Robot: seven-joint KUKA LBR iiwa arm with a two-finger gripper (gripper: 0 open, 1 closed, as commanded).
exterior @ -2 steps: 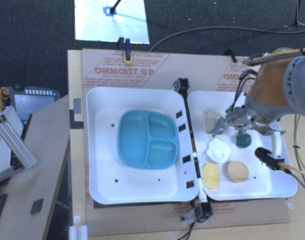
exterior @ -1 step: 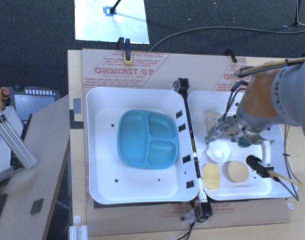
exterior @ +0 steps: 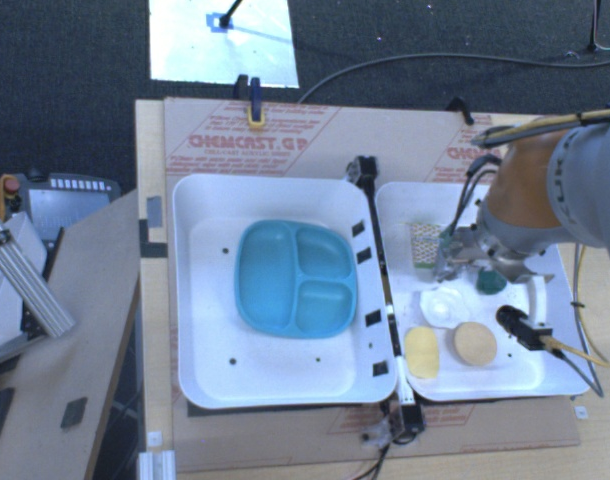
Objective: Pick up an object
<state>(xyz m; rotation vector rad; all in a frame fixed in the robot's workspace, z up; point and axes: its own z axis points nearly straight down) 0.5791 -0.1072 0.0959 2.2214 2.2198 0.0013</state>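
1. The left bin [exterior: 197, 298] sits left of centre on the worktop [exterior: 285, 133]. It holds one blue divided plate [exterior: 295, 278] lying flat in its middle, well apart from the hand. It is broad and shallow, so probably a poor first choice for a pick.
2. The right bin [exterior: 400, 208], touching the left one along the middle divide, gathers the small things close together, which keeps them all within one short reach.
3. At its lower left lies a yellow piece [exterior: 421, 352]. Above it, a patterned pad [exterior: 425, 243] lies just left of the hand.
4. A white round piece [exterior: 442, 306] lies just below the hand [exterior: 453, 266] and looks like the likeliest target.
5. The hand hangs low over the bin's middle. Whether it is open or closed cannot be told, and nothing can be seen held in it.
6. A tan round piece [exterior: 475, 344] lies lower right of the hand, and a teal piece [exterior: 492, 282] lies just to its right.
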